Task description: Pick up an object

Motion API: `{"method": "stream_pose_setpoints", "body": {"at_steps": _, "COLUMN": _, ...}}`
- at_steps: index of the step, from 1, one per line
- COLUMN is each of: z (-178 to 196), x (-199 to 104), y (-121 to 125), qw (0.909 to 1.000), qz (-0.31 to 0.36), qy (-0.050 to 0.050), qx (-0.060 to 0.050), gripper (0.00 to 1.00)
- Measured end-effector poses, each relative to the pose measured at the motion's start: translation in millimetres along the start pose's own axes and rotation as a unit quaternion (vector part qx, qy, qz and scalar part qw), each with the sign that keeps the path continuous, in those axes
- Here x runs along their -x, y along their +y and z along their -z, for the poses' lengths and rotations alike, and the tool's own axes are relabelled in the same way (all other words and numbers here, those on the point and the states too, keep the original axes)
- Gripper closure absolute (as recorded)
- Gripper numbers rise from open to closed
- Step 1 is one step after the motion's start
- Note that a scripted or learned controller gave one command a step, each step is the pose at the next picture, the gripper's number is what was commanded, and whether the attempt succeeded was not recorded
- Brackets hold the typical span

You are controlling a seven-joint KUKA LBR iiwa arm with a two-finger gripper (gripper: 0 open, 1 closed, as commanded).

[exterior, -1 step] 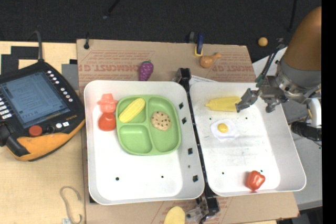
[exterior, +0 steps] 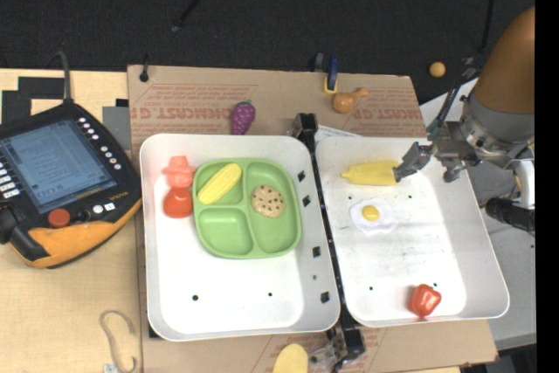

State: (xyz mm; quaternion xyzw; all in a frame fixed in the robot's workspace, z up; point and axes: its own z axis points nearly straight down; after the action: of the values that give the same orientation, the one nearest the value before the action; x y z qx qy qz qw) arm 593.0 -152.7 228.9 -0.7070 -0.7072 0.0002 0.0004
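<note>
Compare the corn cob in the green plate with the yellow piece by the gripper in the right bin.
The corn cob lies slanted in the green plate in the left bin; the yellow piece lies level on the right bin's bare floor. The gripper is at the piece, far from the cob. Both are yellow and elongated.

Right bin's (exterior: 489,275) middle lies open between fried egg (exterior: 372,214), yellow banana (exterior: 369,175) and red pepper (exterior: 424,300).
</note>
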Motion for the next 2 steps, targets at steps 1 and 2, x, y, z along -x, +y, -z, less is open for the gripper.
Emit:
{"method": "stream_pose_setpoints", "body": {"at_steps": 1, "z": -62, "x": -1, "y": -8, "qw": 1.0000, "qz": 0.000, "qy": 0.001, "qx": -0.003, "gripper": 0.00}}
{"method": "stream_pose_setpoints", "body": {"at_steps": 2, "z": -125, "x": -4, "y": -3, "qw": 1.0000, "qz": 0.001, "qy": 0.001, "qx": -0.004, "gripper": 0.00}}
